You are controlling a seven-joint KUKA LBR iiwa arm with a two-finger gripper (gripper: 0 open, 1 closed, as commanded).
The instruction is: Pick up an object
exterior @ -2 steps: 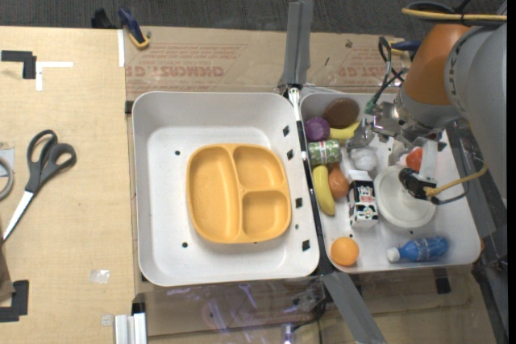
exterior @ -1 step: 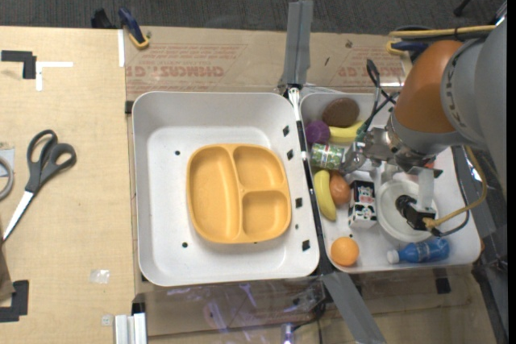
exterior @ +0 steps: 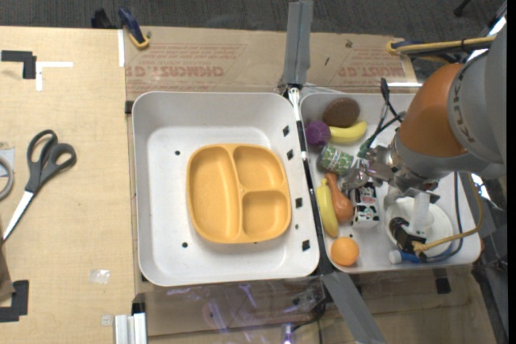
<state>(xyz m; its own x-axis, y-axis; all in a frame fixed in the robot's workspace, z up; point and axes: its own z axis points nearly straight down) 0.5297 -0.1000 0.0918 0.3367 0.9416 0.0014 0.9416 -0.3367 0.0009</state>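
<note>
Two shallow white bins are seen side by side on the bench. The left bin [exterior: 153, 197] takes up the middle of the frame, and an orange-yellow divided plate [exterior: 239, 192] with three compartments is laid flat in its centre. The right bin [exterior: 451, 258] sits at the right of the frame and is partly covered by the arm [exterior: 463, 113], whose orange band is seen over the bin's upper right part.

The gripper [exterior: 364, 173] is lowered into the right bin, near the bin's left side; whether it is open or closed cannot be told, as its tip is lost among the objects beneath it.

The objects that could be picked up are gathered along the left side of the right bin. A brown round object [exterior: 342, 109] is placed at the top, with a purple ball [exterior: 317, 133] to its lower left and a yellow banana [exterior: 348, 132] just below it. A green crumpled packet [exterior: 336, 159] is found beneath those. Further down, a second yellow banana-like piece [exterior: 326, 207] is laid along the bin's left wall, with an orange carrot-like piece [exterior: 339, 202] touching its right side. A small black-and-white item [exterior: 366, 212] is seen just right of these, directly beneath the gripper. An orange ball [exterior: 344, 252] rests at the bin's lower left corner.

On the wooden surface at the left of the frame, a pair of black-handled scissors [exterior: 39, 169] is laid.
</note>
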